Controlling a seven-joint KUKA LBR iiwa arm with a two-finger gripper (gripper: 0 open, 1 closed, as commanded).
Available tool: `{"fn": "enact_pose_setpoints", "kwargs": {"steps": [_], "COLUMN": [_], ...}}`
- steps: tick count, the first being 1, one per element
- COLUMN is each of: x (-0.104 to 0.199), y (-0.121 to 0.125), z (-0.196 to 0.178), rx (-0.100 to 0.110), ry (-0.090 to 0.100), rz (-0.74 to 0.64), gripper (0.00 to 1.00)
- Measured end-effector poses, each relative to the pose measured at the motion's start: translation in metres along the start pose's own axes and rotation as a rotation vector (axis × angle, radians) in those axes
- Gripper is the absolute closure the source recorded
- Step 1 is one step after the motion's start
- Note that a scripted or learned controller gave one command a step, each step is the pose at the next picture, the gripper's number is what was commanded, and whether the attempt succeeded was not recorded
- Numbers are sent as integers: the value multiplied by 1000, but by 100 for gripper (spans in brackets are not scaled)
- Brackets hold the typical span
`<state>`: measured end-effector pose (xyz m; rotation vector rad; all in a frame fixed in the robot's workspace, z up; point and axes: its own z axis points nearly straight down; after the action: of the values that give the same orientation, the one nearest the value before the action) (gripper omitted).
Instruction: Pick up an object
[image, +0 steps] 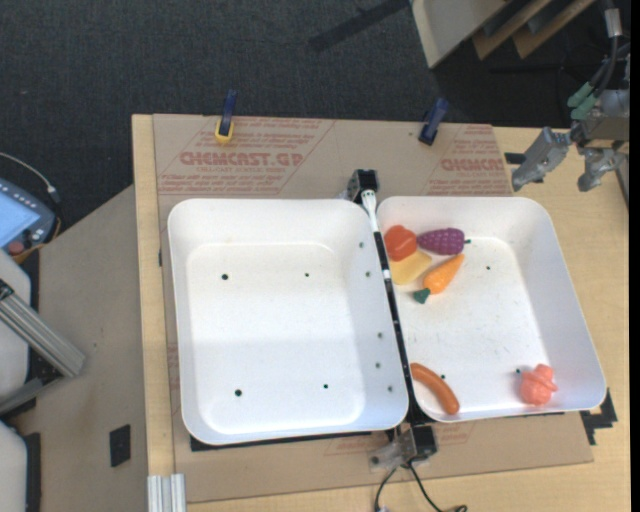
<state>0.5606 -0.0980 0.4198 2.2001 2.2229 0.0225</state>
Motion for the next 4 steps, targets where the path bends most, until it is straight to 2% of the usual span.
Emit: {"fn": "enact_pose_setpoints", "kwargs": {"steps": [1,2,3,4], "x": [-5,93,86,86], "y": [1,12,12,13], "z": [0,57,54,43], "rx": [15,26,20,17], "ry": [-3,3,0,-1], "rz": [9,0,10,9], "gripper": [100,100,0,100]}}
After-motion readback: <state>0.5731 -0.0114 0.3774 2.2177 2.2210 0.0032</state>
